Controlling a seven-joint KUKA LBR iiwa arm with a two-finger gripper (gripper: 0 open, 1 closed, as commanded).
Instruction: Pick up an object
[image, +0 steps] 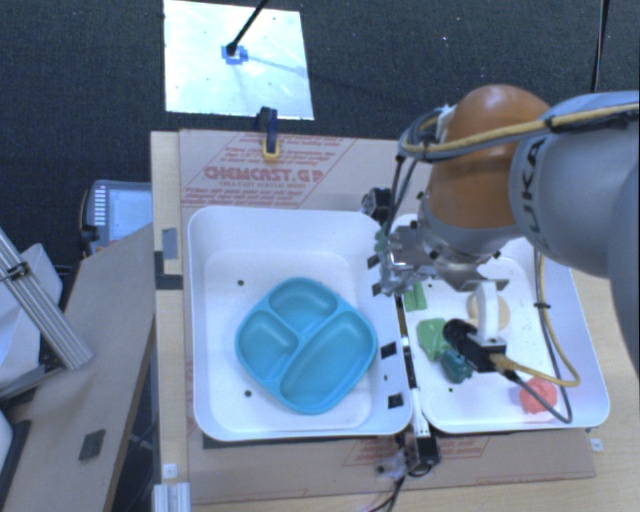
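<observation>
Poised low over the right bin (585, 340), close to its left wall: the hand (404, 274), tucked under the wrist, spread or pressed together impossible to tell. Lying just near of it, probably the easiest pick: a green piece (430, 336), touching a teal piece (457, 367). Best taken by dropping straight down, keeping off the wall and the teal neighbour. Counted: two bins; one blue divided plate (305, 345) in the left bin (215, 300); one smaller green piece (415, 297); one pink piece (538, 396); one pale round thing (497, 316).
</observation>
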